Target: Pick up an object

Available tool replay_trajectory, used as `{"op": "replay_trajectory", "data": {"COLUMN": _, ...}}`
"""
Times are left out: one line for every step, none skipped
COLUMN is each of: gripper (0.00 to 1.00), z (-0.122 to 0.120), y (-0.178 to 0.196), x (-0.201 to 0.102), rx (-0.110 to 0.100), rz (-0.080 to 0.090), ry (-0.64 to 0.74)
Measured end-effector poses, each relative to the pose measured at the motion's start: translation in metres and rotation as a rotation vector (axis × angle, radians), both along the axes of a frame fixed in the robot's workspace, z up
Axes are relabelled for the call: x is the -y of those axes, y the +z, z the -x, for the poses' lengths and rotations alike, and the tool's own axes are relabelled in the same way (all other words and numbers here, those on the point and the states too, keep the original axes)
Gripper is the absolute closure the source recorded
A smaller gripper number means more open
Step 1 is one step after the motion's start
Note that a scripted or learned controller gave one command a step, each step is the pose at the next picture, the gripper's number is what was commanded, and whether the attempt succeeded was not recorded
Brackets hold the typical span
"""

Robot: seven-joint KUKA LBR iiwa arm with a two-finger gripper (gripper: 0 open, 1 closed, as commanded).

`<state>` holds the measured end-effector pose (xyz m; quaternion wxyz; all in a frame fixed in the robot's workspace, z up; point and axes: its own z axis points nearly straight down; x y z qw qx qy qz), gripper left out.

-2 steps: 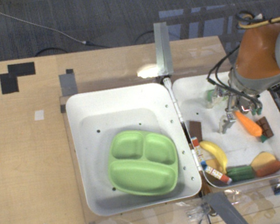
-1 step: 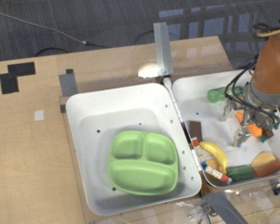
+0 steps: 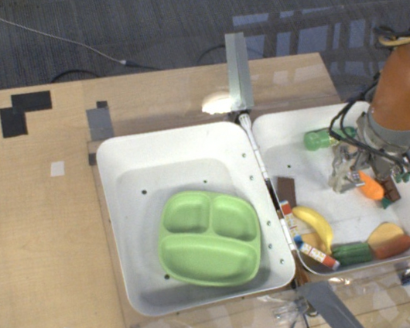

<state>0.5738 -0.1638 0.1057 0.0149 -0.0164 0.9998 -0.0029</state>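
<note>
From the camera view, the gripper (image 3: 346, 176) hangs low in the right bin (image 3: 294, 132) — I cannot tell its state. It should drop straight down and squeeze gently. The orange carrot (image 3: 372, 187) lies just beside it, near the bin's right edge — small, smooth, bright.

We can't read any text, nos. or brand names here. Small tube (image 3: 317, 252) at the front edge of the right bin (image 3: 294, 136) has a colored label, but print's too small & blurry for us to make out.
</note>
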Motion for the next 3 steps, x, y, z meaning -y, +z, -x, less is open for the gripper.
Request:
{"op": "replay_trajectory", "data": {"gripper": 1.0, "z": -0.043, "y": 0.151, "x": -0.058, "rx": -0.005, "rz": -0.001, "ry": 0.117}}
{"op": "replay_trajectory", "data": {"gripper": 1.0, "z": -0.097, "y": 0.179, "x": -0.083, "rx": -0.015, "rz": -0.007, "ry": -0.037}}
{"op": "replay_trajectory", "data": {"gripper": 1.0, "z": -0.065, "y": 0.167, "x": -0.069, "rx": -0.02, "rz": -0.001, "ry": 0.193}}
